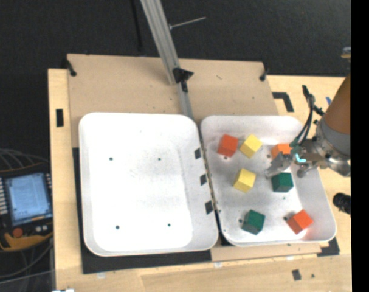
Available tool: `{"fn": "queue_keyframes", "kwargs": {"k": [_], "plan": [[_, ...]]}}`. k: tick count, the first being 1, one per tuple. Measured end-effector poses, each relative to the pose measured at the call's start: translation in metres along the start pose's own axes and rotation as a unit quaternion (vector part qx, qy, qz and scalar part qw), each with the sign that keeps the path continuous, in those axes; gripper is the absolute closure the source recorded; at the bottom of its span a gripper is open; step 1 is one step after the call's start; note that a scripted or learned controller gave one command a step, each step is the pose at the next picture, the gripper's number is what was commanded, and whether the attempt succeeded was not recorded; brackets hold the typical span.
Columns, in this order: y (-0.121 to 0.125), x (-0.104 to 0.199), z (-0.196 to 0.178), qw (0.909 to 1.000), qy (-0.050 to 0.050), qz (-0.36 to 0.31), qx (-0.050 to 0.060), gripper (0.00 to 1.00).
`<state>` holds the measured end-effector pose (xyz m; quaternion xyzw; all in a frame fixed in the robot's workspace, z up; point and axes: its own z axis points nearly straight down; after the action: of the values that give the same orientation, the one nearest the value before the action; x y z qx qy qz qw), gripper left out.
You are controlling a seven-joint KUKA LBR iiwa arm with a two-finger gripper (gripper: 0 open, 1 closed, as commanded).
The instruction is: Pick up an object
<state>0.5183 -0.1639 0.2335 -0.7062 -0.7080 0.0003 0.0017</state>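
Note:
The right bin (312, 193) holds several small blocks. Two orange blocks (228, 145) (300, 221), two yellow blocks (251, 145) (245, 179) and a green block (253, 221) lie apart from the arm. My gripper (291, 166) hangs over the bin's right half, open, with its fingers spread just above another green block (282, 182). A third orange block (282, 150) sits right by the gripper's upper left side, partly hidden by it. Nothing shows between the fingers.
The left bin (141, 181) stands beside the right one, with a ridge between them (207, 181). A slanted metal pole (163, 35) rises behind the bins. A handheld screen unit (23, 199) lies off the bench at far left.

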Motion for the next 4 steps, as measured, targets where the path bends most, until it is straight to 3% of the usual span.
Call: {"fn": "queue_keyframes", "kwargs": {"k": [1, 2, 4], "plan": [[0.001, 0.0, -0.002, 1.0, -0.001, 0.001, -0.002, 0.0], [0.0, -0.005, 0.06, 1.0, -0.002, 0.002, 0.001, 0.0], [0.006, -0.013, 0.136, 1.0, -0.003, 0.003, -0.003, 0.0]]}}
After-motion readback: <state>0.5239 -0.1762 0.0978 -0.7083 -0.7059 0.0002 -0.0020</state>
